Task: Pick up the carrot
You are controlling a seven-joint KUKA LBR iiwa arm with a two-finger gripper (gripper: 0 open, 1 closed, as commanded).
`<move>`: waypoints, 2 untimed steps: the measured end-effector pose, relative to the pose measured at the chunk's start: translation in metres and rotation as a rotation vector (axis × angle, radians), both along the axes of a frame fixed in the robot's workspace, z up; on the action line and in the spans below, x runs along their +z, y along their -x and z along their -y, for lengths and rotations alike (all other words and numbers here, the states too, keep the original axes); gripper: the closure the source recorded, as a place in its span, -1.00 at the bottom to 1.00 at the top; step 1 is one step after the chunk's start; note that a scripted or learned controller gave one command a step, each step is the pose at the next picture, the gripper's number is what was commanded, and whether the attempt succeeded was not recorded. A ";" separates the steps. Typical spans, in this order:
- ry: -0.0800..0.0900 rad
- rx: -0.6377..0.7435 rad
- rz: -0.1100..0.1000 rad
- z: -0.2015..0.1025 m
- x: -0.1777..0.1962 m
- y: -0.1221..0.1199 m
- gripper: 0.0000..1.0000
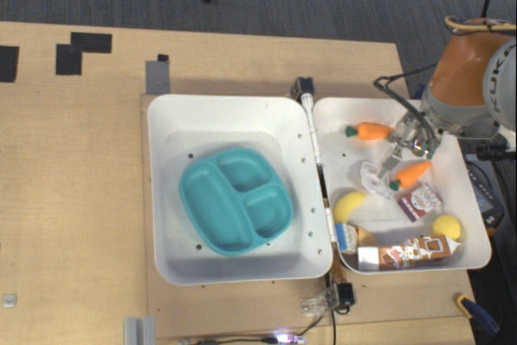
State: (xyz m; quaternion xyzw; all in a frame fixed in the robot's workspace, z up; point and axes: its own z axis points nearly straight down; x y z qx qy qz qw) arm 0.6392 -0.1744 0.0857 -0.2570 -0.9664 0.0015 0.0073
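Gripper (401, 148) hovers over the right bin (478, 206), right of centre frame; whether its fingers are spread or closed, can't tell from here. Two carrots: one carrot (371, 132) just left of it, a second carrot (411, 173) just below it. Two lemons (350, 205), two cartons along the bin's lower edge (408, 252), writing unreadable. One teal divided tray (234, 199) sits in the left bin (161, 174).
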 end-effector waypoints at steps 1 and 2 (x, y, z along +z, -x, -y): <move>0.002 0.194 0.024 0.016 0.002 0.047 -1.00; 0.002 -0.140 0.023 0.017 0.002 0.011 -1.00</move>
